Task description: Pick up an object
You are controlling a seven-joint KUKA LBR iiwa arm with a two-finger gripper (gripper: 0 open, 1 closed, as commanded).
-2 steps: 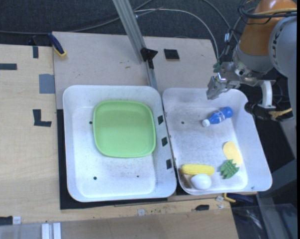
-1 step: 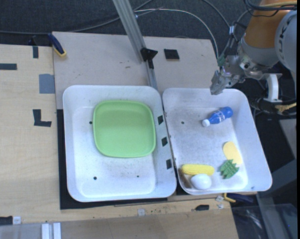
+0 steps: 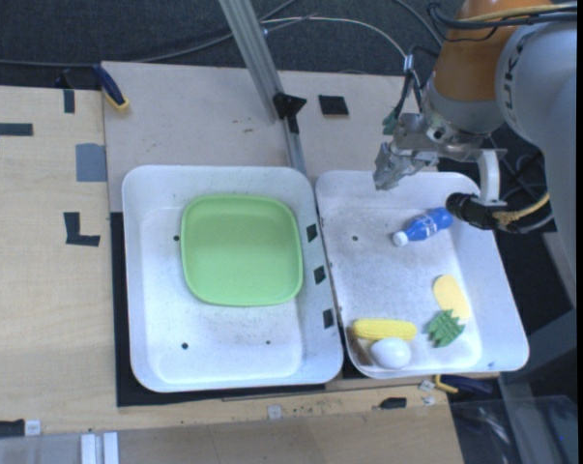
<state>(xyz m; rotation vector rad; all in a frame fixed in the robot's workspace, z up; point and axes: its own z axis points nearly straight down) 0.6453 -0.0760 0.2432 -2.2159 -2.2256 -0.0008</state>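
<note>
My grey two-finger gripper (image 3: 392, 174) hangs above the right white bin (image 3: 484, 269), near a small blue plastic bottle (image 3: 422, 227); I cannot tell its jaw state.

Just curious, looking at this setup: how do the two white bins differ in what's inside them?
The left bin holds one big thing, a green plate lying flat near its middle. The right bin holds several small things: a blue bottle on its side, a yellow corn cob, a white egg, a yellow piece and a green piece. The gripper hangs over the right bin's far edge. Both are shallow and white.
</note>
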